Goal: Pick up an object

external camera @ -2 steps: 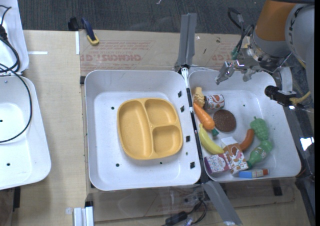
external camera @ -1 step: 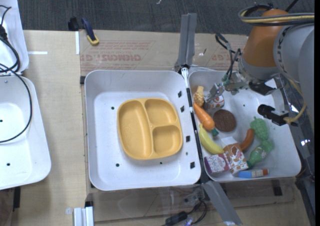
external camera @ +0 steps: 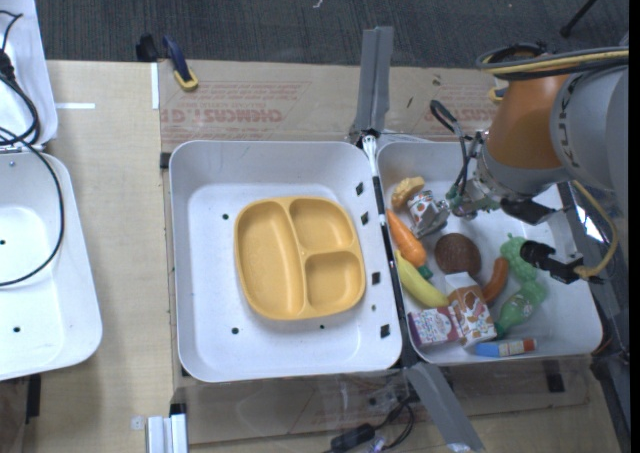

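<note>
In the right bin [external camera: 570, 336], toward twelve o'clock: pincer [external camera: 462, 203] lowered just beside a small printed packet [external camera: 424, 211], opening impossible to judge and nothing visibly between its tips. Below, from six to nine o'clock of the bin: brown ball [external camera: 458, 253], carrot [external camera: 406, 239], banana [external camera: 421, 284], sausage [external camera: 495, 279], green bottle [external camera: 522, 303], cartons [external camera: 452, 320]. At nine o'clock, in the left bin [external camera: 195, 271]: yellow divided tray [external camera: 298, 257].
</note>
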Controlling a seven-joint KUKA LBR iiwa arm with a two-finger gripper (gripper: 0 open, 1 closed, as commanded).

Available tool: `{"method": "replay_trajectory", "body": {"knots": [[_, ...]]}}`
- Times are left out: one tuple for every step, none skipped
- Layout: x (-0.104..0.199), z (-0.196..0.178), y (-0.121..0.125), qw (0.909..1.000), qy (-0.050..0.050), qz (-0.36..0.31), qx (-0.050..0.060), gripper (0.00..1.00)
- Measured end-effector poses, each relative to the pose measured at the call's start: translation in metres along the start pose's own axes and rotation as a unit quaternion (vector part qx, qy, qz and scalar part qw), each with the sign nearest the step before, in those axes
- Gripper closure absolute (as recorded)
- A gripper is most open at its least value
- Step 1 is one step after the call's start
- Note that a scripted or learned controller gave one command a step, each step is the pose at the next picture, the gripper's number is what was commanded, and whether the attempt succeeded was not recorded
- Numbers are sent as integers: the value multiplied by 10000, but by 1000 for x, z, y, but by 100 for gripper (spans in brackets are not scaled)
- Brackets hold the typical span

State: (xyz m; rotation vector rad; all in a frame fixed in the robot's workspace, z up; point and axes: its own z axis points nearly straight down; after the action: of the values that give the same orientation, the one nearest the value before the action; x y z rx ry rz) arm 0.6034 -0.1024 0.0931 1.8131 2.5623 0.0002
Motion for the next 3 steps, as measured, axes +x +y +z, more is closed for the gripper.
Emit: {"method": "replay_trajectory", "body": {"knots": [[-28, 1, 11, 9958, 1, -914, -1, 0], [-29, -9, 11, 9960, -8, -893, -12, 100], [-5, -100, 58, 9984, -2, -558, -2, 100]]}}
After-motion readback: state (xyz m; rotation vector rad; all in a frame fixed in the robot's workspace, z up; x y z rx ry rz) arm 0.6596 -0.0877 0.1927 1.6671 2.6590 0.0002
